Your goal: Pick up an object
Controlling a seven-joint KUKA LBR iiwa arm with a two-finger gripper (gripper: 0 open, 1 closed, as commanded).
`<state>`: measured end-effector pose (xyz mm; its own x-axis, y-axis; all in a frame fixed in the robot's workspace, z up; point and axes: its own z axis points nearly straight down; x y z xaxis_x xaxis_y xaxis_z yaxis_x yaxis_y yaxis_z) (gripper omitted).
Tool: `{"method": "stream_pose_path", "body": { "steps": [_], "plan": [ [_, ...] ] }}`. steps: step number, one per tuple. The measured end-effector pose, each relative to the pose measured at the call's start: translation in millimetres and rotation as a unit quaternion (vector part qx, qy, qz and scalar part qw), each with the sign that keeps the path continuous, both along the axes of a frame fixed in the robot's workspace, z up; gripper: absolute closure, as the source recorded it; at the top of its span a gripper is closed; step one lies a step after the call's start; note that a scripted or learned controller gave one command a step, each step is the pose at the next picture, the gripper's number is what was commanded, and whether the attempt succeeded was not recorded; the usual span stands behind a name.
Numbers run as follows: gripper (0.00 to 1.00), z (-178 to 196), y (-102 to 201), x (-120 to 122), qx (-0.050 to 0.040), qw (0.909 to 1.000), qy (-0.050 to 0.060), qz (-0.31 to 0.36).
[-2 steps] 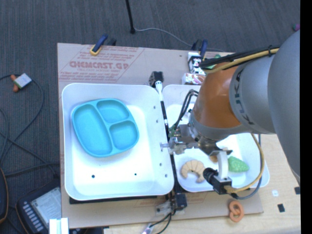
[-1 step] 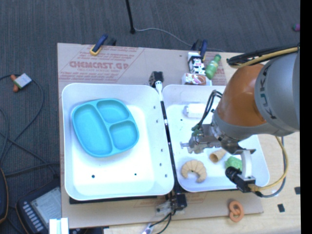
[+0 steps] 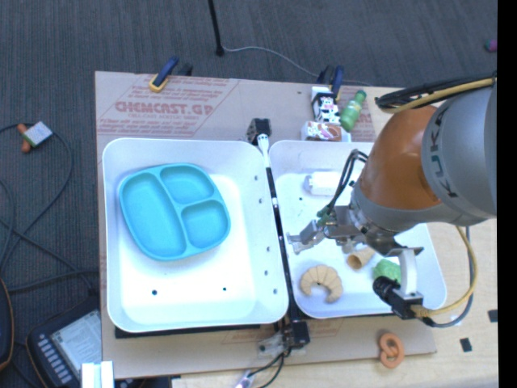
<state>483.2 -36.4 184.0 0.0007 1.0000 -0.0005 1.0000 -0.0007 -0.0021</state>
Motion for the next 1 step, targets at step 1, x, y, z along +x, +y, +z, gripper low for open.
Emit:
{"method": "stream_pose_path", "body": {
  "steps": [1],
  "plan": [
    [0.0, 0.0, 0.0, 0.0, 0.0, 1.0, 0.0, 0.0]
  ]
}}
